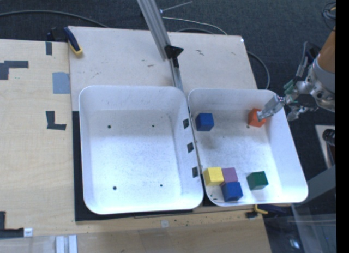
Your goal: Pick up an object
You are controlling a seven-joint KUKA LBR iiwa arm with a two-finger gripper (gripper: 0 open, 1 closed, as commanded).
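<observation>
- The orange block point(254, 118), the thing nearest the arm, lies in the right bin point(289, 143) close to that bin's far right corner, small, boxy and bright against the white floor.
- The gripper point(272, 108) reaches in from the right, and one grey finger slants down to touch or overlap the block's right edge.
- Whether the fingers are apart or together cannot be told, and the block is not visibly between them.
- Behind the gripper the grey wrist of the arm point(322, 80) leans over the bin's right rim, with the orange band showing at the picture's edge.
- The right bin holds six blocks in all, one of each colour.
- A blue block point(204, 121) sits alone near the far left of that bin, well apart from the orange one.
- A yellow block point(214, 176), a purple block point(229, 174) and a second, darker blue block point(232, 191) cluster touching one another at the near left corner.
- A green block point(257, 180) stands just beside that cluster, towards the near right.
- There are two bins; the left bin point(87, 137) lies side by side with the right one, its white floor speckled with dark flecks.
- A metal rail point(152, 17) slants down from the top of the view to the seam between the two bins.
- One yellow-and-blue tool point(73, 41) lies on the bench beyond the left bin.
</observation>
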